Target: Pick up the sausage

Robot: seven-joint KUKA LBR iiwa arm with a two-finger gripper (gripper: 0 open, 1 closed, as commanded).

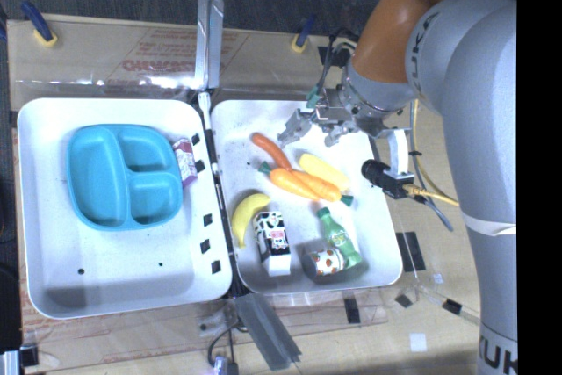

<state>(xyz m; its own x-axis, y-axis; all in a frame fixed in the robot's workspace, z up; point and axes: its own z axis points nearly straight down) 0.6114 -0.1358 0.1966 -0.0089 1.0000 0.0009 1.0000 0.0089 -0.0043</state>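
Camera view | hand (309, 126) spread, holding nothing | sausage (270, 150) smooth reddish cylinder in right bin (386, 272)

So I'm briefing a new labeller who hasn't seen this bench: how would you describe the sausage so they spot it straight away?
Look in the right white bin, in its upper half, just below the pincer. The sausage is the slim reddish-orange piece lying on a slant at the top of the food cluster. It is redder than the carrot right below it and has no green tip, and it is thinner than the yellow corn.
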